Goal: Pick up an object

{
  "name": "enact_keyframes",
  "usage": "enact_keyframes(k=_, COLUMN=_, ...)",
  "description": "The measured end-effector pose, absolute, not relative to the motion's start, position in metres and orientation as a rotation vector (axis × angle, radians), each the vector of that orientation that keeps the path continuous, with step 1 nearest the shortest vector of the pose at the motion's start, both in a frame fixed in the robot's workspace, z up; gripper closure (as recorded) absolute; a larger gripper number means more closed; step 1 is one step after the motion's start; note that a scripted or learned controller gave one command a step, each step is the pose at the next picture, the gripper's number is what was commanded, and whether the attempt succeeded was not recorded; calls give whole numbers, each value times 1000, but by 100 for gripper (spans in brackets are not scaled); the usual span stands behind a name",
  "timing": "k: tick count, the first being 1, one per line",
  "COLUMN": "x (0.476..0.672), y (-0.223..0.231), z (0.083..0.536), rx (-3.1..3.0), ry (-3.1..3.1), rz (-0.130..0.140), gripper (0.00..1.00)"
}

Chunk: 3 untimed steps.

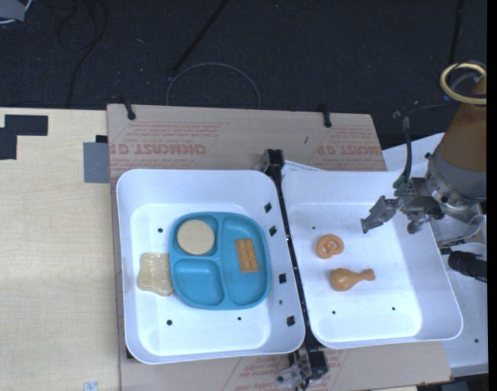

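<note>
Dark carpet with looping black cables (208, 72) fills the top of the view, and below it a pale wooden bench (45, 259) carries a brown cardboard sheet (240, 141) printed with red lettering that reads mirrored and upside down; the word looks like "CHEMCAST GP", though the letters are small and I cannot be sure. More of the same red print shows at the sheet's lower edge, too cut off to read.

Two white bins sit side by side on the cardboard. The left bin (142, 194) holds a blue divided plate (206, 287). On the plate, a round tan disc (195, 236) lies in the compartment at 11 o'clock and an orange waffle-like bar (247, 256) in the one at 2 o'clock. A pale, bread-like slab (155, 273) rests at the plate's 9 o'clock, touching its rim.

The right bin (371, 316) holds an orange pretzel-shaped piece (329, 246) and, near it at 5 o'clock, a tan drumstick-shaped piece (350, 278); the two lie apart.

The gripper (391, 214) hangs over the right bin's 2 o'clock corner, well apart from both pieces. Its fingers stand spread open, with nothing between them. The arm's orange band (468, 125) shows at the right edge.
</note>
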<state>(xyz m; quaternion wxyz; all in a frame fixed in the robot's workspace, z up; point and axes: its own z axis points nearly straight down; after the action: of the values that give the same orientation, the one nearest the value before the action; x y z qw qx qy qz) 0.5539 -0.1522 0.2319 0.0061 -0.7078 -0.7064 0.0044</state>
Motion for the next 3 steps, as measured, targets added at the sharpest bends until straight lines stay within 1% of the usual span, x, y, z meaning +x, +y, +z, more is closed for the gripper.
enact_keyframes(k=1, x=556, y=-152, z=239, rx=-2219, ry=-2220, rz=3, gripper=0)
enact_keyframes(k=2, x=549, y=-157, z=179, rx=-2217, ry=-2215, rz=7, gripper=0)
enact_keyframes(k=3, x=556, y=-153, z=131, rx=-2218, ry=-2216, rz=5, gripper=0)
